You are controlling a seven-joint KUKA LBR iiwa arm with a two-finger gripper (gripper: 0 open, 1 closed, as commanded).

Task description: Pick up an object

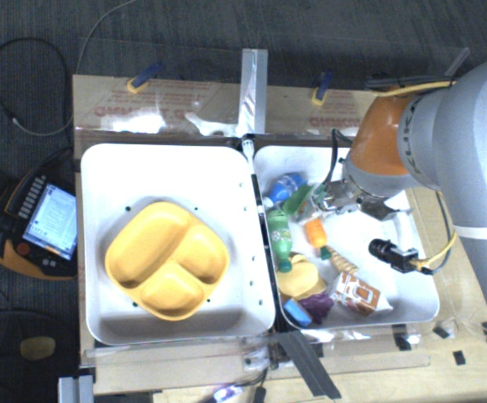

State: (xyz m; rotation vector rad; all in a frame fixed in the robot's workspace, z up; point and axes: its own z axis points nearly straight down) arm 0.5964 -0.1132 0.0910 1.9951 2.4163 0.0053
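Observation:
The right bin holds a pile of small objects along its left side. Among them are a blue item, a dark green piece, a green bottle, a small orange piece, a yellow piece, a purple piece and a brown-and-white packet. My gripper is low in the upper middle of this bin. It sits just right of the dark green piece and above the orange piece. I see nothing clearly held in it.
The left bin holds a large yellow divided dish. The arm's orange band and grey body cover the right bin's upper right. A black connector on a yellow cable hangs over that bin's right half.

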